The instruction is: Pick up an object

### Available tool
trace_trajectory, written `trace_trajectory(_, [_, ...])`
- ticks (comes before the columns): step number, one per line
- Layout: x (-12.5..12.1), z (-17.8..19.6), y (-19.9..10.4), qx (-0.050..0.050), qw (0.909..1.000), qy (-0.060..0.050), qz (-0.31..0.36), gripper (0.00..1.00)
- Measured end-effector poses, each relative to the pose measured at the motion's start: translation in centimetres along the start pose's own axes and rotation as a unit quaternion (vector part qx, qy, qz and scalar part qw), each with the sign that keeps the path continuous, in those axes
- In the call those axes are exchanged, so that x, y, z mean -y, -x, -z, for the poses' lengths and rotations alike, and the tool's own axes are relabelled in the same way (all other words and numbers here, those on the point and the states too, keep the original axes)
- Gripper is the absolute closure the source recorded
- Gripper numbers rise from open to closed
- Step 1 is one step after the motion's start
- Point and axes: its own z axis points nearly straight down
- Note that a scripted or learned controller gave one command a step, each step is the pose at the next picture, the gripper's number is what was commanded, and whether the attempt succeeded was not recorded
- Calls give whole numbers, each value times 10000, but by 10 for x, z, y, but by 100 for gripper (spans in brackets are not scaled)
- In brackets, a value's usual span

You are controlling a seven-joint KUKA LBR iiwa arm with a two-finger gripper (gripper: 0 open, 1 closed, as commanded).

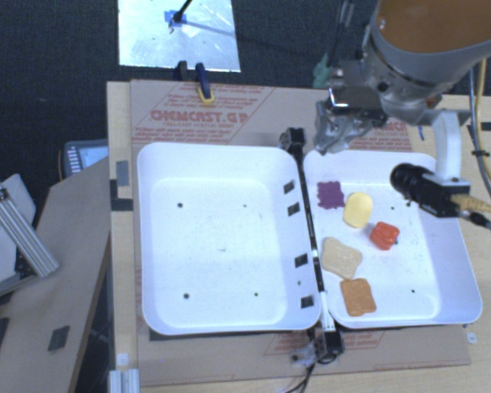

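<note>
**Toy food pieces in the right bin: which one grabs easiest?**

Toy food pieces, five of them, all sit in the right bin [442,301], bunched toward its left half. Left bin [221,244] has nothing for us.

Quick rundown:
- purple piece [331,194], up near the back, looks knobbly and low
- yellow piece [358,210], just beside the purple one, rounded and taller
- red piece [385,235], small and chunky, a bit apart from the rest
- pale flat piece [341,258] and orange flat piece [358,295], both slab-like, lying flat, nearly touching each other

My guess is they're all light plastic or foam, so weight isn't the issue. The flat ones look annoying: low profile, edges hugging the bin floor. The yellow could be slippery and roll. I'd go for the red one, taken across its sides, since it stands proud with room around it.

The gripper [337,137] hangs over the back edge of the right bin, carrying nothing I can see. Can't tell whether it's open or closed from this angle.
</note>
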Motion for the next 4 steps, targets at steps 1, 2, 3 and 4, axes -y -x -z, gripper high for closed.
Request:
trace_trajectory(1, [20,24,-56,0,10000,-5,-1,100])
trace_trajectory(2, [-31,43,-94,6,10000,2,-15,100])
trace_trajectory(3, [-51,42,-116,10,10000,-8,-21,100])
trace_trajectory(4, [-10,33,-89,15,10000,-30,-55,100])
